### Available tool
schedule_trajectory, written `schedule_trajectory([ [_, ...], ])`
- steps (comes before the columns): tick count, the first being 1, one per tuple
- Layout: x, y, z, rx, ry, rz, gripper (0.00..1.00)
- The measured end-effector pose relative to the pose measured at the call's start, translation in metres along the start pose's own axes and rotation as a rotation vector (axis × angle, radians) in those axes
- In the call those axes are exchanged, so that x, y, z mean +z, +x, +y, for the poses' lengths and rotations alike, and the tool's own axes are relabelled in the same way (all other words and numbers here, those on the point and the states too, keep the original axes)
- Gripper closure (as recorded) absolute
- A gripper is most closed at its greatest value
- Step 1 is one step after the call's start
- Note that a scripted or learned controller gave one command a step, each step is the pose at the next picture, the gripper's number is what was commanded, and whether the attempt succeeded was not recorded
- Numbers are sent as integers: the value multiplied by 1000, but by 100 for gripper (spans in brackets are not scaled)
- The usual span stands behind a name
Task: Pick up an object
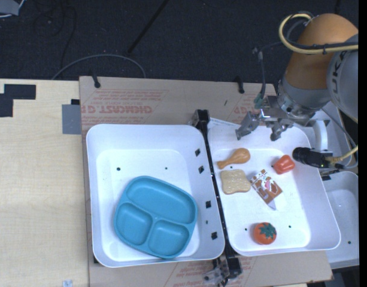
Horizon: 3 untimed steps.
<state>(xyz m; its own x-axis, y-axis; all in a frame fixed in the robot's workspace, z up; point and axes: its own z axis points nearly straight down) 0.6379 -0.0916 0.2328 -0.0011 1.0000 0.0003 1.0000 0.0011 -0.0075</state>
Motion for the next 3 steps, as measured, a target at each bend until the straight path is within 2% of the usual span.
schedule_trajectory([
  [1, 64, 4, -5, 1, 2, 1, 0],
  [2, 113, 4, 3, 1, 0, 0, 0],
  [3, 99, 3, 3, 5, -3, 0, 100],
])
